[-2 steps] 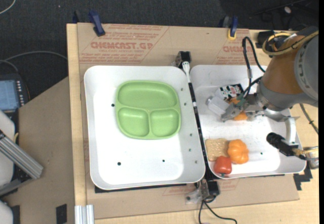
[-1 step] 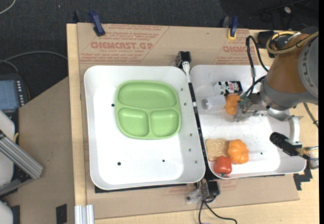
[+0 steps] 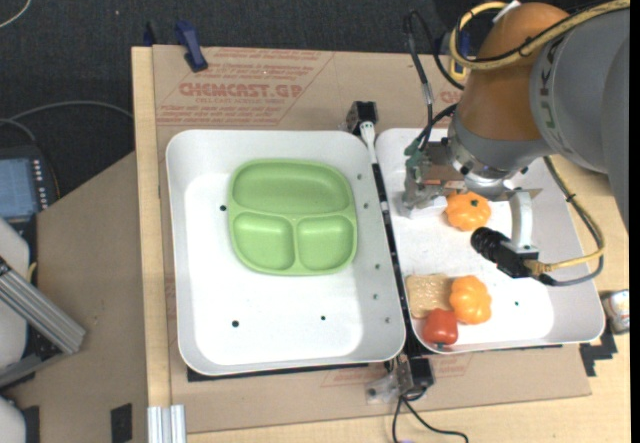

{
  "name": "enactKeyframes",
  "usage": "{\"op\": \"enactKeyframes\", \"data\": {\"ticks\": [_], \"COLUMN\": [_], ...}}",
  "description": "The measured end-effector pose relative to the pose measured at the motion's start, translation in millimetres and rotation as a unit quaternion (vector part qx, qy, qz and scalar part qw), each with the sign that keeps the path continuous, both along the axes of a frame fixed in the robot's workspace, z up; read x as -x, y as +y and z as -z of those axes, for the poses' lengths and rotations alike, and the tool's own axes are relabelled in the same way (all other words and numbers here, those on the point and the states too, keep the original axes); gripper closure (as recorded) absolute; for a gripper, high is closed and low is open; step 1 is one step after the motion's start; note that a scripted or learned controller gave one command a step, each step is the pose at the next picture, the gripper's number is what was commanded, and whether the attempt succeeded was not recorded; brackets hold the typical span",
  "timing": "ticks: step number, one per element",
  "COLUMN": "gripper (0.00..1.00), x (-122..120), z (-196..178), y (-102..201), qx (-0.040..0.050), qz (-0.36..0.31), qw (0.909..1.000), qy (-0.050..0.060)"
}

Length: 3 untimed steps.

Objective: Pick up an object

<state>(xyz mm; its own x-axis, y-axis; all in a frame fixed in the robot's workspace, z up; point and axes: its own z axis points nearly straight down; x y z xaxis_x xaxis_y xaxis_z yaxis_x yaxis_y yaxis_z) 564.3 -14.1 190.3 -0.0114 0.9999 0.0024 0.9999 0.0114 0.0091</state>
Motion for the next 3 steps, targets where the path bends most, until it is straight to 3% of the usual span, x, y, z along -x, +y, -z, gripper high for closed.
{"op": "enactKeyframes", "data": {"ticks": [1,2,3], "gripper": [1.0,1.0,1.0], "x": [10,18,-8], "z": [-87,-17,-116], "y": [190,191,219], "qx": [-0.0034,0.0018,-0.0007], "qz": [-0.004,0.005,0.004], "qw": [1.0,1.0,1.0], "qy": [0.0,0.008,-0.001]}}
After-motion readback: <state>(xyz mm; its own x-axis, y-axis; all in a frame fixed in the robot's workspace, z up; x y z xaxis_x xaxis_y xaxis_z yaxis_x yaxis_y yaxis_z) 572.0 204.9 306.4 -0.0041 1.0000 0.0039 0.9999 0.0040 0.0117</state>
